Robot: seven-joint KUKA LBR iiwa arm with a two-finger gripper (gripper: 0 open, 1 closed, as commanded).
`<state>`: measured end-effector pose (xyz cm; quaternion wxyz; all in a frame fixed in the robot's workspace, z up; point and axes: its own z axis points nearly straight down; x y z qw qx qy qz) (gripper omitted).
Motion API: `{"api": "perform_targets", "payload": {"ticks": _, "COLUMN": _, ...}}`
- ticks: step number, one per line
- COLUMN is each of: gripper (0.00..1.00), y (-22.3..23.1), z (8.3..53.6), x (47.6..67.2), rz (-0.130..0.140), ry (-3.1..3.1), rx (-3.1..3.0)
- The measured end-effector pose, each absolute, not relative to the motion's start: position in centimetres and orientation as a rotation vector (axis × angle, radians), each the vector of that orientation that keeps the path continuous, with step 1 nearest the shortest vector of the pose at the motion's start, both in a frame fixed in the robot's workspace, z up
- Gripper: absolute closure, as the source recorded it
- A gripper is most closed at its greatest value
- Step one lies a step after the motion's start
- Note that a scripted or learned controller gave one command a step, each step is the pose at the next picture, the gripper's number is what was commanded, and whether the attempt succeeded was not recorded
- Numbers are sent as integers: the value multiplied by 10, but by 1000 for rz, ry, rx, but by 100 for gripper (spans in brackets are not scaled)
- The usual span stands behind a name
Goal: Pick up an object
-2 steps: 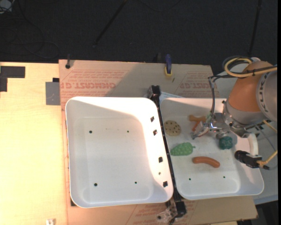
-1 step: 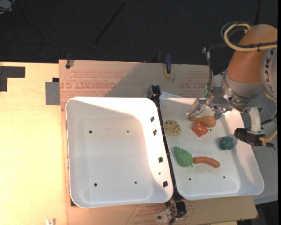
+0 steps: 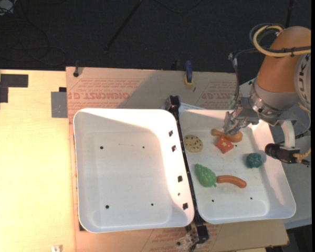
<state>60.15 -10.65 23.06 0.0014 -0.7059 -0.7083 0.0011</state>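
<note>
Right bin [image 3: 275,206]: hand [image 3: 232,127], grip state unclear, over red block [image 3: 224,145]; cookie [image 3: 193,143], green toy [image 3: 205,175], sausage [image 3: 231,180] nearby.

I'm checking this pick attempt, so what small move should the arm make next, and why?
Probably a short drop straight down. The tool hangs just above the red block and the orange piece in the right bin, and nothing shows between its fingers yet.
</note>
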Motion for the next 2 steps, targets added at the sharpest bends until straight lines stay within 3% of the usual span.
{"api": "perform_targets", "payload": {"ticks": 2, "gripper": 100, "y": -9, "z": 462, "x": 617, "rz": -15, "ry": -2235, "rx": -2220}}
